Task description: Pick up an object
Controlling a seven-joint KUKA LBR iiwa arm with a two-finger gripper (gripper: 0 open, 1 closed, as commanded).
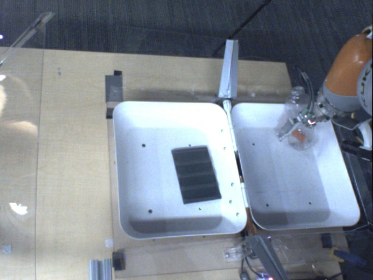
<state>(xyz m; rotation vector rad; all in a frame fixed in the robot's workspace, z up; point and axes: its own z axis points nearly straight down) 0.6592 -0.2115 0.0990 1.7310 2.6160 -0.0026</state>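
Nearest the lens, along the bottom edge, clear plastic brackets and cable ends (pixel 256 255) poke out below the bins. Largest of everything is the pale wooden bench (pixel 58 174), smooth and matte, with a glassy transparent sheet lying over its 9 o'clock side. On it sit two shallow white bins with rounded corners, touching along a central seam: the left bin (pixel 134 156) and the right bin (pixel 326 203), both glossy plastic with small dark dots on their floors. A grey metal post (pixel 228 69) rises from the seam toward 12 o'clock. From 3 o'clock the arm (pixel 349 69) reaches in, its orange band rounded and shiny above grey casing. In the middle of the left bin lies a dark ribbed block (pixel 196 174), a flat charcoal rectangle with crosswise grooves, turned slightly off square. At about 2 o'clock, over the right bin's far corner, the gripper (pixel 298 130) hangs with thin metallic parts and a reddish spot beneath it; its state cannot be told.
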